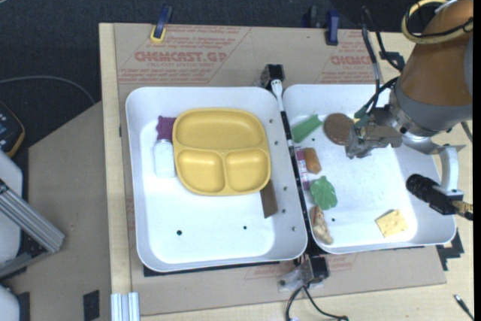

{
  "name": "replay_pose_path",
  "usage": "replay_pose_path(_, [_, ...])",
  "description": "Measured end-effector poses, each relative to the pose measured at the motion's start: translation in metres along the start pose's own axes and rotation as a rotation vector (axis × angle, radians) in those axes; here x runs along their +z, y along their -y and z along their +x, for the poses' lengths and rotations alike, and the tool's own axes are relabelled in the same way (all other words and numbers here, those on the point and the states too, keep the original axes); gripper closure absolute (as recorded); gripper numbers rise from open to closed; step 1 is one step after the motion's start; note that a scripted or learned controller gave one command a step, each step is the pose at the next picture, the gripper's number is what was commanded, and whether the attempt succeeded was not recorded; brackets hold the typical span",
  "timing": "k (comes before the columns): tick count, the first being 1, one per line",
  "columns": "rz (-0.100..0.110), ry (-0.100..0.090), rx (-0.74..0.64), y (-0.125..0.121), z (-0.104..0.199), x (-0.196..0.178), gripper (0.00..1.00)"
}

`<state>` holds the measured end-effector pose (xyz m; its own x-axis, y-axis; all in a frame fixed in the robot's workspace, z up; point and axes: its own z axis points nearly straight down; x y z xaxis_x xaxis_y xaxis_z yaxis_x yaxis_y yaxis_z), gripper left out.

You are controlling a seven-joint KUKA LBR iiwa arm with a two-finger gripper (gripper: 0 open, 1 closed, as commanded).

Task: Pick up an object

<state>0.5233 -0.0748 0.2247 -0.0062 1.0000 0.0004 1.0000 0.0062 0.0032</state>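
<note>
On my feed the left bin (pixel 143 184) has a yellow divided tray (pixel 222 149) sitting center-left. In the right bin (pixel 421 233): green piece (pixel 324 192), brown round object (pixel 338 129), yellow block (pixel 391 222) lower right. The gripper (pixel 362 143) hovers beside the brown one; can't tell its opening.

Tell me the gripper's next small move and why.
Probably a short drop straight down, then a close. The gripper hangs in the right white bin at the edge of the round brown disc; nothing shows between its fingers, and the other items in that bin lie farther off.
</note>
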Motion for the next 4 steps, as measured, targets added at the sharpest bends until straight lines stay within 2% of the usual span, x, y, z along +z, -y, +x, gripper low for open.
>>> replay_pose_path(1, [-0.001,0.001,0.001,-0.028,0.045,0.008,1.00])
replay_pose_path(2, [-0.001,0.001,0.005,-0.032,0.045,-0.010,1.00])
replay_pose_path(3, [0.003,0.001,0.006,-0.031,0.043,-0.009,1.00])
replay_pose_path(4, [0.007,0.000,0.006,-0.033,0.049,0.009,1.00])
